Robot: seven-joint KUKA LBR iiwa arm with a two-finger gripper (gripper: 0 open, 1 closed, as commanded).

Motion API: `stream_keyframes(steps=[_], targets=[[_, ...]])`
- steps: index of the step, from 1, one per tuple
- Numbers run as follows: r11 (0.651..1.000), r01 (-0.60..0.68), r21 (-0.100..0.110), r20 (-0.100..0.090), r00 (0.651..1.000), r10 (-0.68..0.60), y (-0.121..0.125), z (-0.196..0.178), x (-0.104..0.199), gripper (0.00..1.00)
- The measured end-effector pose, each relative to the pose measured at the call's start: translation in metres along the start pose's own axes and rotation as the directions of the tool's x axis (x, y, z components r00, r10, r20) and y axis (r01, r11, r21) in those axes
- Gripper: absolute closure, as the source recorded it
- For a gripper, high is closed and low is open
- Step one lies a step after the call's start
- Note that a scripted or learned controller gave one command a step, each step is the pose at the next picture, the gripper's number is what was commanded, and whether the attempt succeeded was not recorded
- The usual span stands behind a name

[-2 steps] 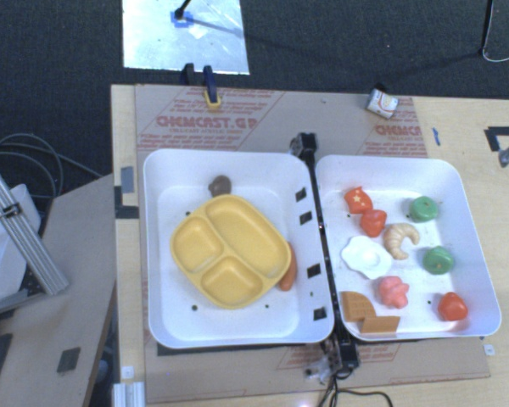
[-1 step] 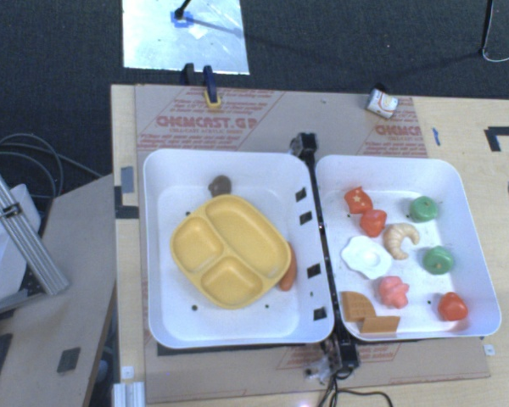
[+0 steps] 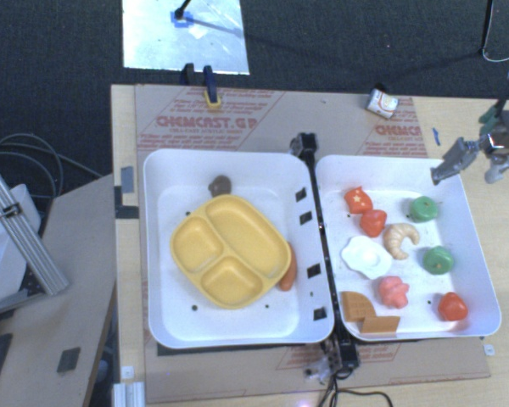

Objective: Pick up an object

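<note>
A pale wooden bench [image 3: 263, 108] sits on dark carpet, bearing two shallow white bins side by side over a sheet of printed cardboard.

Nearest the camera, along the front edge of the right bin [image 3: 475, 253], lie a brown wedge-shaped block [image 3: 365, 310], a pink toy [image 3: 393, 291] and a red tomato-like piece [image 3: 451, 306]. A little further in come a fried-egg toy [image 3: 366, 256], a croissant [image 3: 400, 239] just beside it, and a green round piece [image 3: 438, 260]. Beyond those are two red pieces [image 3: 365, 211] close together and a second green piece [image 3: 423, 208] near the back wall.

In the left bin [image 3: 165, 253] a yellow divided tray [image 3: 229, 250] lies at a slant, with an orange piece [image 3: 288, 271] tucked against its right edge and a small brown object [image 3: 220, 185] behind it.

Furthest back, at the right, the gripper [image 3: 468, 153] hangs above the rear right corner of the right bin, clear of every toy. Two grey fingers appear spread with nothing between them, though the view is small and slightly blurred there.

The pick looks hardly begun: nothing is lifted, all the toys rest on the bin floors, and choosing a target, descending, closing and raising are all left to do. The green piece near the back wall seems the closest candidate.
</note>
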State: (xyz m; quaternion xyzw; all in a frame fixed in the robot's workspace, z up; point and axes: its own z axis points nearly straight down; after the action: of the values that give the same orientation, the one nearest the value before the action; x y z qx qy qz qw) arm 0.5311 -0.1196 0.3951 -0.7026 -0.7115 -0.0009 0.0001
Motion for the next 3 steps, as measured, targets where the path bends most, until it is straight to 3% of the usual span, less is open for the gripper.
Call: stream_keyframes(steps=[1, 2, 3], targets=[[1.000, -0.001, 0.000, 0.000, 1.000, 0.001, 0.015, 0.018, 0.059, 0.00], [1.000, -0.008, -0.015, 0.003, 1.000, 0.009, -0.046, -0.114, 0.038, 0.00], [1.000, -0.001, -0.008, 0.003, 1.000, 0.002, -0.043, -0.118, 0.040, 1.00]])
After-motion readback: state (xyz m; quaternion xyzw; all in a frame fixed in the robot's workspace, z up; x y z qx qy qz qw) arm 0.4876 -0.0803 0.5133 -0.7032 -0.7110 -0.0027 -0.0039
